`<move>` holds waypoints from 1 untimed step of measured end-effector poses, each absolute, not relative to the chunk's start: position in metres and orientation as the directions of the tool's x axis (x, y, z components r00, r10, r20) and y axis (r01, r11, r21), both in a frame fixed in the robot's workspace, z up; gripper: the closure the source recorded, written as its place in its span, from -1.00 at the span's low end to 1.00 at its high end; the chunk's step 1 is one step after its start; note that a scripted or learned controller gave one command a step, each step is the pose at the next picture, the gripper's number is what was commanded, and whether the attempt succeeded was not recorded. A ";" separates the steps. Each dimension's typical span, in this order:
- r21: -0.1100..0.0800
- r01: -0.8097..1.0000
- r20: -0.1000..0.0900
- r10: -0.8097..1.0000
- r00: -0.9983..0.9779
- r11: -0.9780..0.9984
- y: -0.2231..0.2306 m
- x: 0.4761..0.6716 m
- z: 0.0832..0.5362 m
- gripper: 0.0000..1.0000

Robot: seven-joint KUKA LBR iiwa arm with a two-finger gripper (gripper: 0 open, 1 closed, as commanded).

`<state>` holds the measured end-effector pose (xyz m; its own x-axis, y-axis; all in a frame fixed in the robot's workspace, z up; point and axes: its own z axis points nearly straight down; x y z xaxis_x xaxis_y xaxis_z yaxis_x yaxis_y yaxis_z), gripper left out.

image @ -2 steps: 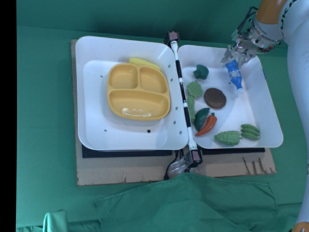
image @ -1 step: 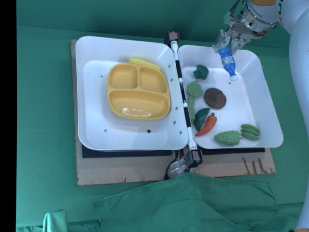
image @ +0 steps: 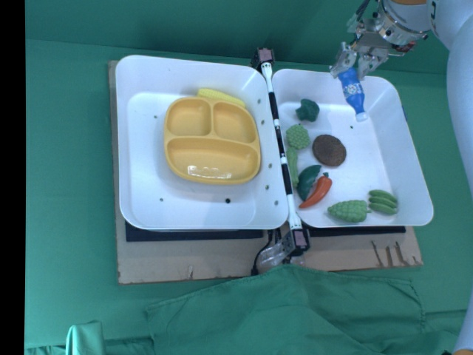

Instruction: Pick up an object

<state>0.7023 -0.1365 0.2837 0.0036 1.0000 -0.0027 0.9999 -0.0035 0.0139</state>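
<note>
tool (image: 353, 65) closed on blue bottle (image: 353, 95), lifted over right bin (image: 410, 176) | bottle top hidden between fingers

Looks like a robotics lab: green cloth (image: 66, 161) draped as backdrop and cover over the surface, two white bins (image: 148, 198) set on a cardboard sheet (image: 192, 272), plastic toy vegetables (image: 347, 211), and a grey industrial arm (image: 458, 65) reaching in.

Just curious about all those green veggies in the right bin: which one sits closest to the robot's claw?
The dark green broccoli floret, at the top of the cluster, just left of the gripper and its blue bottle. The other greens lie lower.
</note>
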 end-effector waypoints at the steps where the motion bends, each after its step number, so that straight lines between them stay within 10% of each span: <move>1: 0.013 1.000 -0.003 1.000 0.004 -0.004 -0.136 0.702 0.283 -1.00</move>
<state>0.7022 -0.1365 0.2830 0.0037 1.0000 -0.0027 0.9999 -0.0037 0.0126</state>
